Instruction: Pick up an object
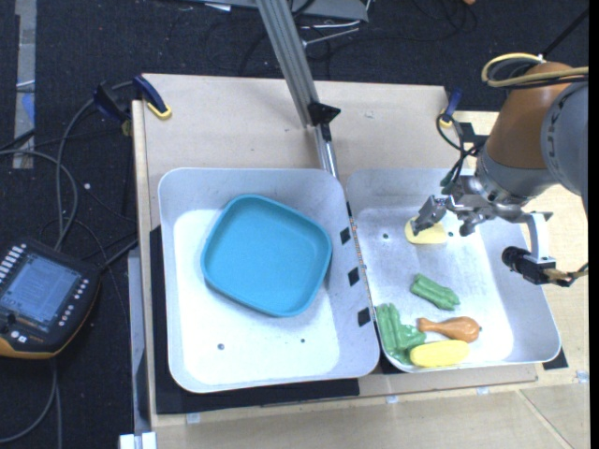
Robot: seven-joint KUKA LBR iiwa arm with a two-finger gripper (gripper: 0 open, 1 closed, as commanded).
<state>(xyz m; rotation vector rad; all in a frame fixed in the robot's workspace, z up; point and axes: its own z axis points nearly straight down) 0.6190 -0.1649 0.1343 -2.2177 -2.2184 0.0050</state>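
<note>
- Camera view looks down at a slant on a pale wooden bench [243, 110] carrying two shallow white bins side by side.
- Left bin [187, 344] holds one blue square plate [267, 253], lying slightly askew near the middle, well apart from anything the arm could reach just now.
- Right bin [524, 330] holds the small items: a pale yellow piece [428, 236] toward the far side, a green pickle-like toy [434, 292] mid-bin, and at the near edge a green leafy toy [395, 330], a brown drumstick toy [451, 326] and a yellow toy [440, 354] bunched close together.
- Gripper [447, 213] sits low over the right bin, directly above and touching or nearly touching the pale yellow piece, with the arm reaching in from the right.
- Whether the gripper is spread or closed I cannot tell; the dark tips blur into the wrist hardware, and nothing is visibly clamped.
- Likely target is the pale yellow piece: it lies alone, so a descent there avoids the crowded cluster at the near edge.
- That piece looks flat, so a grasp may slip off it.
</note>
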